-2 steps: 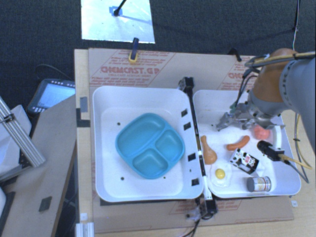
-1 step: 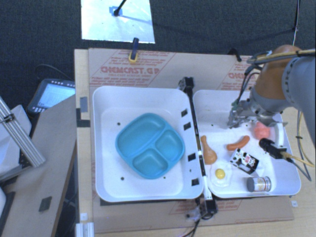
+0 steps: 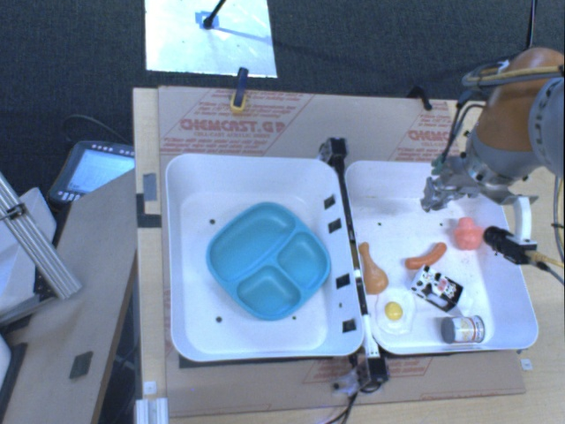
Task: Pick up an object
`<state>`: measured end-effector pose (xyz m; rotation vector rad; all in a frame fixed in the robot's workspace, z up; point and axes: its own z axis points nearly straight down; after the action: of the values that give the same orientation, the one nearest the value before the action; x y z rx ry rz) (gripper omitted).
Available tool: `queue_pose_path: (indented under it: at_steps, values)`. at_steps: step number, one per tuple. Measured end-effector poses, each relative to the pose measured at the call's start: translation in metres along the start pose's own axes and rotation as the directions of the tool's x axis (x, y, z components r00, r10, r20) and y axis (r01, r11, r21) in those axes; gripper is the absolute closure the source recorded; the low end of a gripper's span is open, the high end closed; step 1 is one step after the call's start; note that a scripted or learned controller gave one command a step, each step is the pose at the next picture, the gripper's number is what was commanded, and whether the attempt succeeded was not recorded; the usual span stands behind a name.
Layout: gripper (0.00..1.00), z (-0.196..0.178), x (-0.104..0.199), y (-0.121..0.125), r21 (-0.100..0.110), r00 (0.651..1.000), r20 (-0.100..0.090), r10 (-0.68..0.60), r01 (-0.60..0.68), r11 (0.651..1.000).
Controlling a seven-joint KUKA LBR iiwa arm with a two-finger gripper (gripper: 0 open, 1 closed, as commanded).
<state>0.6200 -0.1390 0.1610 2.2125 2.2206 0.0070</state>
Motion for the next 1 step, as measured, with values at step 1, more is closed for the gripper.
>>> queue_pose_path:
  at_steps: [1]
  values:
    - [1.00,-0.0626,-0.0043,-0.0033,-0.001,1.000,0.001,0.000,0.000,1.000]
